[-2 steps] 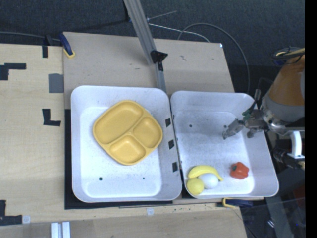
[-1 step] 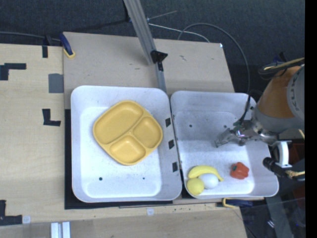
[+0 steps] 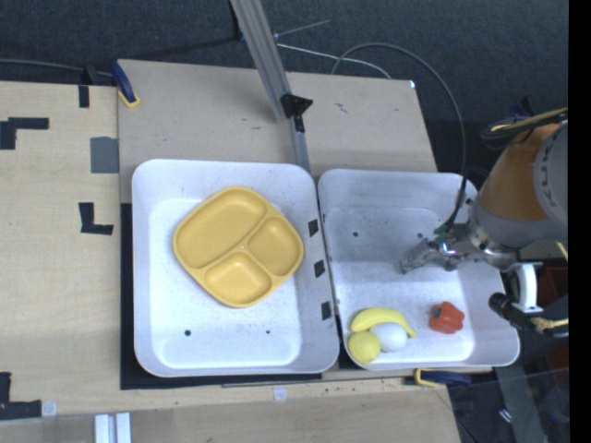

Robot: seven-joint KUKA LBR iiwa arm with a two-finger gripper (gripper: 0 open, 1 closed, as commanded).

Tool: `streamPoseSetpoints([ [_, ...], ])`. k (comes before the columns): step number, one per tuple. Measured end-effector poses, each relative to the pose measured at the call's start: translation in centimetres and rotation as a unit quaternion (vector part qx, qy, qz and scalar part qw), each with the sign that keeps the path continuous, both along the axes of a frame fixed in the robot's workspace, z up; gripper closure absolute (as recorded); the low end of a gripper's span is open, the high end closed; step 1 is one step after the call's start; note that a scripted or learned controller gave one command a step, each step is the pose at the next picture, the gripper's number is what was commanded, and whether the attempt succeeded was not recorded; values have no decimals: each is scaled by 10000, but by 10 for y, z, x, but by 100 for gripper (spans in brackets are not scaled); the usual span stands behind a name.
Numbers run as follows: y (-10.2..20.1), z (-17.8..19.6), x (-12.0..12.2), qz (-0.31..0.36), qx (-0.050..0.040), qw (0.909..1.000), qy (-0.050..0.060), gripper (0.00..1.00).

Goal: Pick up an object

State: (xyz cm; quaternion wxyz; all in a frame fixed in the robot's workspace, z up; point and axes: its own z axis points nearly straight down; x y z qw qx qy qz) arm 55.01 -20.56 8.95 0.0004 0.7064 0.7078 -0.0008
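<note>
We log: R bin [image 3: 369,197] w/ banana [image 3: 379,318], white egg [image 3: 393,338], red pepper [image 3: 446,317]; gripper [image 3: 420,257] above, jaws open, nothing held. L bin [image 3: 148,247]: yellow divided plate [image 3: 238,245].

Two shallow white bins sit side by side on the tabletop [image 3: 231,109]: the left bin [image 3: 152,247] holds one yellow divided plate [image 3: 238,245] with three compartments. The right bin [image 3: 369,201] holds four small items at its near edge: one yellow banana [image 3: 380,317], one yellow lemon [image 3: 364,346], one white egg-like ball [image 3: 393,338], and one red pepper [image 3: 446,317].
</note>
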Motion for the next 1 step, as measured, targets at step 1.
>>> streamPoseSetpoints([
  [1,1,10,0,4,6,10000,2,100],
])
